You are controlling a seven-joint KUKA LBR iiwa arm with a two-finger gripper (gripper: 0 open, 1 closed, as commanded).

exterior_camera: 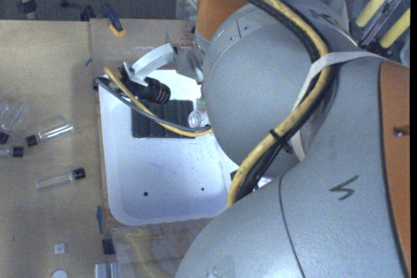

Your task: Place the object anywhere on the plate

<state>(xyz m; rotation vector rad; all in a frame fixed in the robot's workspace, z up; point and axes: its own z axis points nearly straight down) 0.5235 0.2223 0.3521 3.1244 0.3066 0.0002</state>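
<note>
One grey arm (280, 107) blocks most of the frame.
Its bulk hides much of the white bin (156, 185); gripper grip state cannot be told, and no plate can be made out.

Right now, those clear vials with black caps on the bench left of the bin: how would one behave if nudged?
The capped vial lies on its side and looks cylindrical, so it would likely roll. It looks clear and thin-walled, so probably light, possibly fragile. The wooden bench is flat, with nothing close beside the vial to stop it.

Clear vials with black caps (57, 132) lie scattered on the wooden surface (45, 75), beside a white bin (163, 198).
</note>
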